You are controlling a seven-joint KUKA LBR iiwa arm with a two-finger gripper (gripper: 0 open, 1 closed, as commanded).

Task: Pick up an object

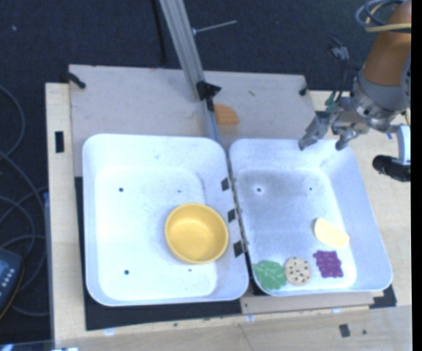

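I see the gripper over the right bin's far edge, fingers spread, gripping nothing. Near that bin's front edge lie a pale yellow piece, purple cluster, speckled cookie and green leaf. A yellow bowl sits in the left bin.

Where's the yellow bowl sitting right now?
The yellow bowl sits in the left bin, toward its near right part, close to the divider between the bins.
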